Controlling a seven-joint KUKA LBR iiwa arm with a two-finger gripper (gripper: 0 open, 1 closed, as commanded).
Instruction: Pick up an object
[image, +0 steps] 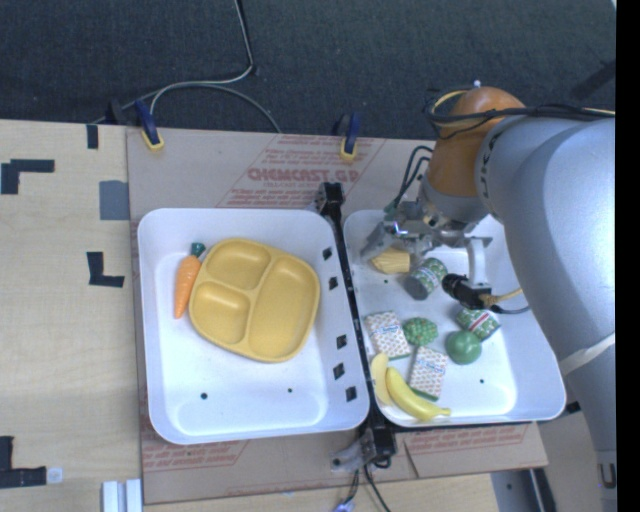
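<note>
Camera view shows the big grey arm (560, 210) reaching over the right bin (520, 385). The left bin (165, 330) holds a yellow plate (255, 300) with a toy carrot (185, 283) beside it. The gripper (400, 240) hangs low over a small yellow block (390, 263); I cannot tell its state. Near the front lies a banana (405, 392) touching two little packets (385, 333).

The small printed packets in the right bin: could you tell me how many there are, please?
2: one packet left of the broccoli, the other packet below it, touching the banana. The arm may hide more.
</note>
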